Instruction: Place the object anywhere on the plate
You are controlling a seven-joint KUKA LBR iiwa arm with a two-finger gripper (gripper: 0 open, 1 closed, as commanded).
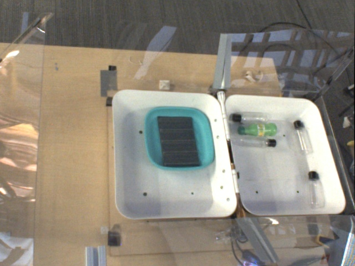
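Note:
A teal plate (206,140) lies in the left bin (166,204), toward its back. A dark ribbed rectangular pad (177,141) rests flat on the plate's middle. The right bin (277,193) holds a green bottle (258,129) lying on its side near the back left, between two clear tubes with black caps (249,117) (255,142). Two more clear black-capped tubes lie along the right side, one at the back (302,136) and one near the front (315,188).
Both white bins sit side by side on a wooden bench (66,148). A grey metal post (222,62) stands behind the seam between them. Cables and a metal frame (310,54) crowd the back right. Small black brackets (108,85) mark the left bin's corners.

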